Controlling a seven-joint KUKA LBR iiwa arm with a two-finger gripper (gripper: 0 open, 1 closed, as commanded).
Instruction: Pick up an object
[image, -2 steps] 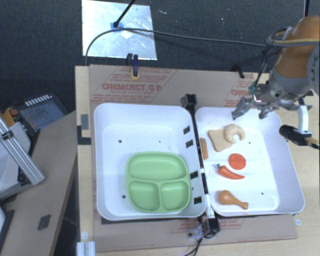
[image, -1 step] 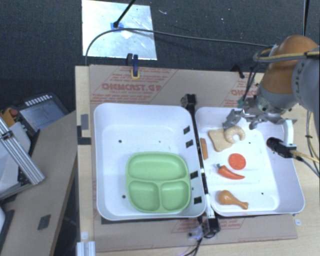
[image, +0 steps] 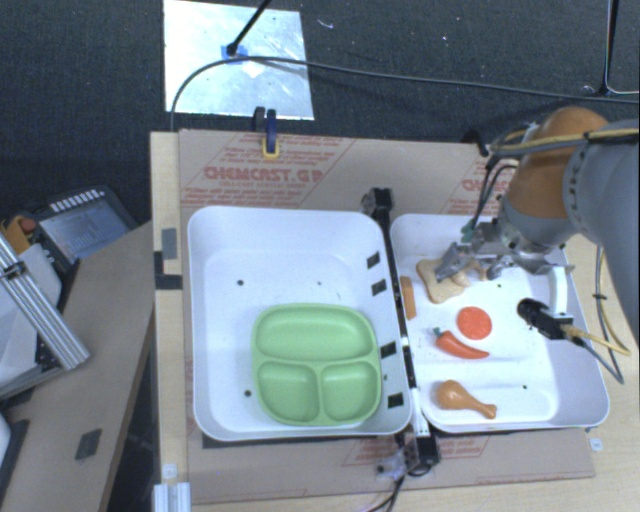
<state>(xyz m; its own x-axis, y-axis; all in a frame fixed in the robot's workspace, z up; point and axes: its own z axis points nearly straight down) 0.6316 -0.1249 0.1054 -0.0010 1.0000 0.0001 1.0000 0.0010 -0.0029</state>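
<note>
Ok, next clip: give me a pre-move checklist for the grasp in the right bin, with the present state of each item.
1. Gripper positioned over a target: ok, it is low over the tan bread-shaped piece at the back of the right bin.
2. Object between the fingers: cannot tell, the piece looks to lie on the bin floor.
3. Finger opening: cannot tell, too small and blurred.
4. Neighbours apart from the target: ok, the orange-red round slice, red chili pepper and toy drumstick lie nearer the front.
5. Left bin uninvolved: ok, the green divided plate rests there alone.
</note>
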